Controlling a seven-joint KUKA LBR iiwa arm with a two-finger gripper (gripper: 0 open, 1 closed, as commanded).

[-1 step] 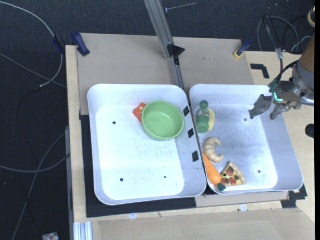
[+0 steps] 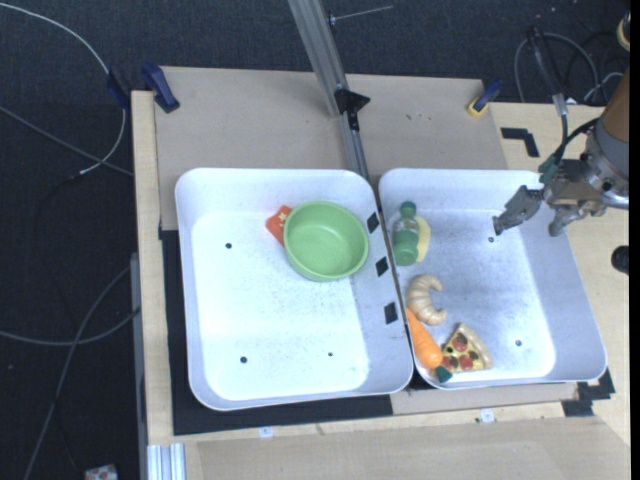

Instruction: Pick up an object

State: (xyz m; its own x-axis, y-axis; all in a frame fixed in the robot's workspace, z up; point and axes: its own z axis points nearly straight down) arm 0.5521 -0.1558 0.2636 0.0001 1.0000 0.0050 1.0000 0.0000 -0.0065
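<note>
- Pincer (image 2: 537, 216): fingers spread apart, nothing between them; hangs over the right bin (image 2: 560, 298) near its upper right edge.
- Nearest pickable things lie toward 8 to 9 o'clock from the pincer, well apart from it, ranged along that bin's left wall: green bottle (image 2: 405, 236), long axis 12-to-6, touching a yellow piece (image 2: 424, 236); croissant (image 2: 428, 299); carrot (image 2: 424, 342), axis 11-to-5; pizza slice (image 2: 465, 349).
- Left bin (image 2: 260, 338): green bowl (image 2: 325, 240) toward 1 o'clock; red item (image 2: 277, 224) touching its 10 o'clock rim.
- Counter (image 2: 250, 118): carries both bins.
</note>
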